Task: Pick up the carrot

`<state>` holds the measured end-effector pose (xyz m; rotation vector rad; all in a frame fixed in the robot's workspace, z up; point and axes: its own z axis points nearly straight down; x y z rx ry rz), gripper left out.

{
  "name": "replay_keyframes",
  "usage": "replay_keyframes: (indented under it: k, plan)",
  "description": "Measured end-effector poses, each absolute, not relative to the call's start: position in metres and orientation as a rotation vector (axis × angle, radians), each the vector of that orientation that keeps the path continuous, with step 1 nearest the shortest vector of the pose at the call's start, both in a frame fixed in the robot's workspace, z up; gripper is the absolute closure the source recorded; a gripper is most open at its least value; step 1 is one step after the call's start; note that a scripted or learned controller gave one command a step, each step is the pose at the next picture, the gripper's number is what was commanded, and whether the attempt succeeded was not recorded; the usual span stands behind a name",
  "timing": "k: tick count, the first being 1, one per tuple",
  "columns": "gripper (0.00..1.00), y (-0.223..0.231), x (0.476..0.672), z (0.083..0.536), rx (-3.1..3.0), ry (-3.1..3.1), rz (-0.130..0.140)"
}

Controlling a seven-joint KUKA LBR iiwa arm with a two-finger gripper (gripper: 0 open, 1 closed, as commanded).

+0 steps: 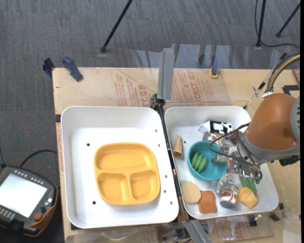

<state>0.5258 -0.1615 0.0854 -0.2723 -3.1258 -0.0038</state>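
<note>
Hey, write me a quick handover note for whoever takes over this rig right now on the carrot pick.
Gripper: low over the right bin, next to the teal bowl; grip state unreadable.
Carrot: cannot be told apart among the small items crowded in that bin.
Left bin: holds the yellow divided plate.
Done: arm positioned over the right bin.
Left: locate the carrot, grasp it, lift it.

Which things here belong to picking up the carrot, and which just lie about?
Job: gripper, right bin below it; I cannot make out the carrot.
Lying about: yellow plate in left bin, teal bowl, cone, biscuit, toast.
</note>
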Motion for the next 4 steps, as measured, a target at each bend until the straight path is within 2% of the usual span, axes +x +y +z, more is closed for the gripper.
replay_keyframes:
  k: [1, 2, 3, 4]
  plan:
    - [0.0, -0.167, 0.53, 0.086, -0.898, -3.0, -0.01]
    - [0.0, -0.17, 0.485, 0.087, -1.307, -2.852, -0.003]
    - [0.0, -0.149, 0.578, 0.087, -1.339, -2.841, -0.003]
    - [0.0, -0.203, 0.48, 0.099, -1.323, -2.861, -0.004]
